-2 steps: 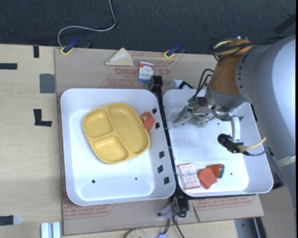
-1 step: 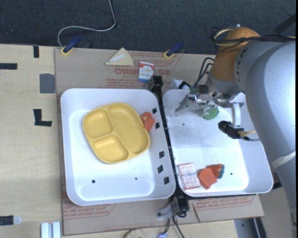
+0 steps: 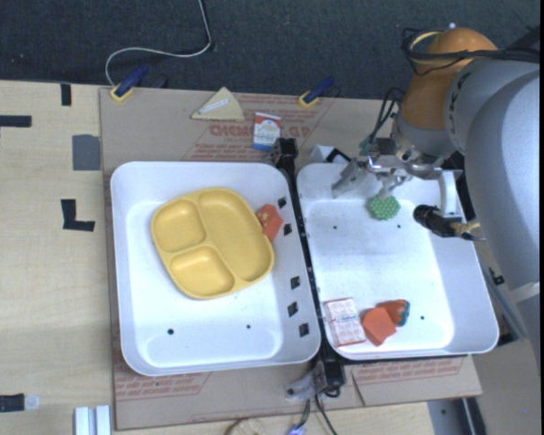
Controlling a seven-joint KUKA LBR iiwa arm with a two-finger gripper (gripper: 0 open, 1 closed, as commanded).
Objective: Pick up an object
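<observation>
Reaching in from the right, the grey arm with its orange band brings the gripper over the far end of the right bin; whether it is spread or closed cannot be told from this angle, since the metal parts blur into the white floor. Just below the gripper, and apparently touching its lower end, sits a small green ball with a bumpy surface, resting on the bin floor rather than lifted. Farther toward the near edge of the same bin lie a small red-and-white packet and, just beside it on the right, an orange block with a bit of blue behind it. Across the black divider, the left bin holds a yellow divided plate with three compartments, and a small orange piece touches the plate's right rim. Beyond the bins, on the cardboard sheet, rest a tan wedge and a small red-and-white carton, with blue clamps pinning the sheet's far corners.
</observation>
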